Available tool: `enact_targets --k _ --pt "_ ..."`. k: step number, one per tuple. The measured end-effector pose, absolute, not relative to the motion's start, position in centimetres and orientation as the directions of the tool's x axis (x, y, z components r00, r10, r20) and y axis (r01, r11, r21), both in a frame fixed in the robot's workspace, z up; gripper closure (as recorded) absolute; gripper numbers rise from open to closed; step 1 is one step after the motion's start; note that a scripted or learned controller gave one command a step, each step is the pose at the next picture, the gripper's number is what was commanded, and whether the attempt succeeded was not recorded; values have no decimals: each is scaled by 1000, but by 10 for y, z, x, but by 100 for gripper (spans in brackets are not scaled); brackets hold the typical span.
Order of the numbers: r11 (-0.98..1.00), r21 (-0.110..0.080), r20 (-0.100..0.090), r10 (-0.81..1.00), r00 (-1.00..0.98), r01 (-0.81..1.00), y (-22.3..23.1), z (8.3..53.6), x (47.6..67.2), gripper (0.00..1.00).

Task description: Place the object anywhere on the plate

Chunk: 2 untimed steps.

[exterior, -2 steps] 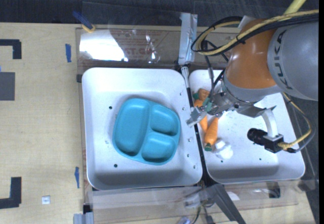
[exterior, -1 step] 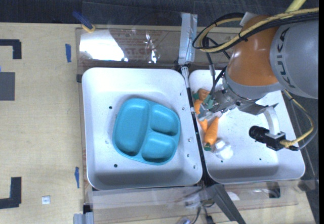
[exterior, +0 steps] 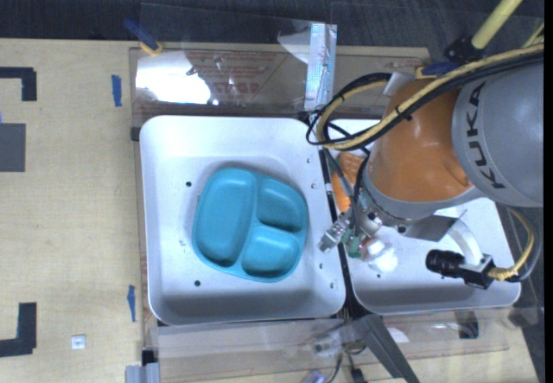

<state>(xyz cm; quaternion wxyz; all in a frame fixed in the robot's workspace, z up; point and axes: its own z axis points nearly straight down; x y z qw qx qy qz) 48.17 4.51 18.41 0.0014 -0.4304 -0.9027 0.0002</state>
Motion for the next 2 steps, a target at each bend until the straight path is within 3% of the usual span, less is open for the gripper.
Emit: enact_targets --k 1,2 --pt "605 -3 3 796 -605 796 129 153 478 100" --pt "820 4 -4 572 -820 572 129 257 481 100"
